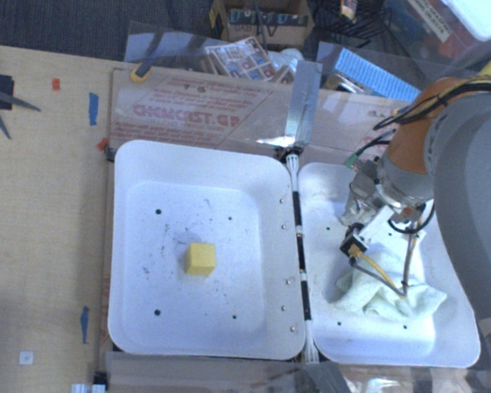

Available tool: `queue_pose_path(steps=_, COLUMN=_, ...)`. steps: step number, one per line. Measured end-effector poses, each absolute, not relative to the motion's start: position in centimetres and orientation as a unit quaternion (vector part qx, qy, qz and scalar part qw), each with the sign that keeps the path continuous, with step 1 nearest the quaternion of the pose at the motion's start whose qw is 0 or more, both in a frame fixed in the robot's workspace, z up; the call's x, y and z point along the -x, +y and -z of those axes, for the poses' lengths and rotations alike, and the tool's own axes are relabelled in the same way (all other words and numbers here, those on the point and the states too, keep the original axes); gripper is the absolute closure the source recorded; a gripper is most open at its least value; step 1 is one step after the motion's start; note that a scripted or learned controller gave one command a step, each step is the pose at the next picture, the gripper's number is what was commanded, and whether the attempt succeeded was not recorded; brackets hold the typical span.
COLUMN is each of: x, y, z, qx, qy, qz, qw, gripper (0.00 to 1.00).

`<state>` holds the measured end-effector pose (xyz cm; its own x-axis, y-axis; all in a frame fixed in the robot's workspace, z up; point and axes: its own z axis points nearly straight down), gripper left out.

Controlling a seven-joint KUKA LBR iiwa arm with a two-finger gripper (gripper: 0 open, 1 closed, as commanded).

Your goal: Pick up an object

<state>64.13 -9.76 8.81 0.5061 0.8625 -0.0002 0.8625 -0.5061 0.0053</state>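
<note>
A small yellow cube (pixel 200 258) lies near the middle of the left bin (pixel 142 179). A crumpled white cloth (pixel 389 300) rests at the front of the right bin (pixel 449 346). My gripper (pixel 353 214) hangs over the back left part of the right bin, above and behind the cloth and well to the right of the cube. Nothing shows between its fingertips.
A metal divider (pixel 299 250) separates the two bins. A clear plastic sheet with red lettering (pixel 197 115) lies behind the left bin. The arm's grey body (pixel 484 192) covers the right bin's far right side. Wooden bench surface (pixel 32 211) extends to the left.
</note>
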Motion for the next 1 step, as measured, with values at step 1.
queue_pose_path(steps=1, x=-66.78, y=-9.81, z=-8.72, qx=-0.948, qy=0.319, qz=-0.0009, qw=0.001, gripper=1.0)
